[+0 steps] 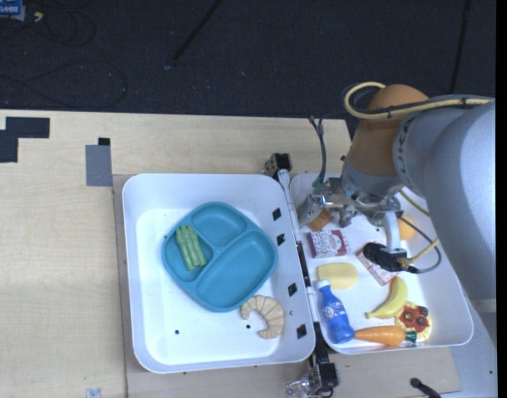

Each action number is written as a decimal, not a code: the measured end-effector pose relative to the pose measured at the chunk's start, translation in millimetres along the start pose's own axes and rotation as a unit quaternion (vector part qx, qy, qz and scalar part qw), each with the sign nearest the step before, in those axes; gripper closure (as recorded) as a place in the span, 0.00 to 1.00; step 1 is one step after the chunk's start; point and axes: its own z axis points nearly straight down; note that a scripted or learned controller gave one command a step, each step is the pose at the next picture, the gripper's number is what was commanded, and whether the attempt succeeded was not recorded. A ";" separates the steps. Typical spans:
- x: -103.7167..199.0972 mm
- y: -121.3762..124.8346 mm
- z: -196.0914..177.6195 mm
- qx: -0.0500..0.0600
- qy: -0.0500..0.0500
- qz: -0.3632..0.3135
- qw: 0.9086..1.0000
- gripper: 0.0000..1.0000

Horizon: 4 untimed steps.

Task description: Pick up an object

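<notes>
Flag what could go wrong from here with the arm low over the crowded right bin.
1. Clutter: the red-and-white packet, yellow block and blue bottle lie close together, so the pincer may nudge a neighbour instead of gripping one thing.
2. The pincer sits near the right bin wall beside the divider; a descent could clip the rim.
3. The banana and carrot are curved and may slip.

I saw the right bin (pixel 452 326) crowded: bottle (pixel 333 312), banana (pixel 389 298), carrot (pixel 379 335) and packets lay close together. The left bin (pixel 146 222) had open floor around its blue plate (pixel 220 255).
</notes>
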 end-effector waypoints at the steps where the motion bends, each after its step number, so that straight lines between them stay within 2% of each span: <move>1: 0.3 0.0 0.0 0.000 0.000 0.000 1.000 0.00; 4: 0.0 0.0 0.0 0.000 0.000 0.000 1.000 0.00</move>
